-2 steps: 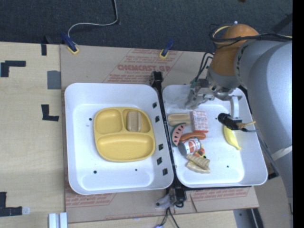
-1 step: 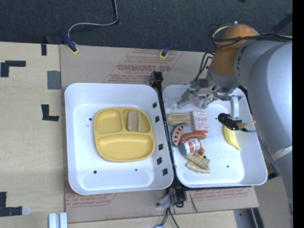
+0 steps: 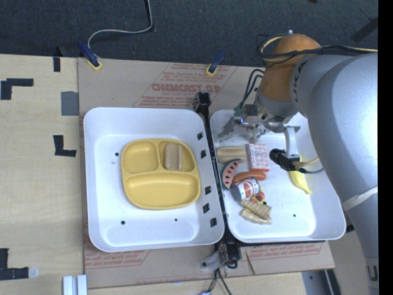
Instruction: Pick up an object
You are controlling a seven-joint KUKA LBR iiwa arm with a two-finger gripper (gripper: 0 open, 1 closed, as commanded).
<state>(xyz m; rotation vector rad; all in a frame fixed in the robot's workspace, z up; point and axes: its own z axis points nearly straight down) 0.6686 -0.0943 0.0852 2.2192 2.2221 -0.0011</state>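
My gripper (image 3: 241,125) hangs over the far left part of the right bin (image 3: 319,226), below the orange wrist band. Just in front of it lie a tan bun (image 3: 230,153) and a red-and-white packet (image 3: 258,156). Closer to the camera are a red sausage (image 3: 250,176), a red crescent piece (image 3: 228,173), a small can (image 3: 247,189) and a layered sandwich piece (image 3: 256,212). A yellow banana (image 3: 300,180) lies to the right of them. I see nothing held in the gripper.
The left bin (image 3: 104,226) holds a yellow divided tray (image 3: 161,186) with a tan piece (image 3: 173,157) in its far right compartment. The bulky grey arm (image 3: 344,121) covers the right bin's right side. A black divider (image 3: 209,165) runs between the bins.
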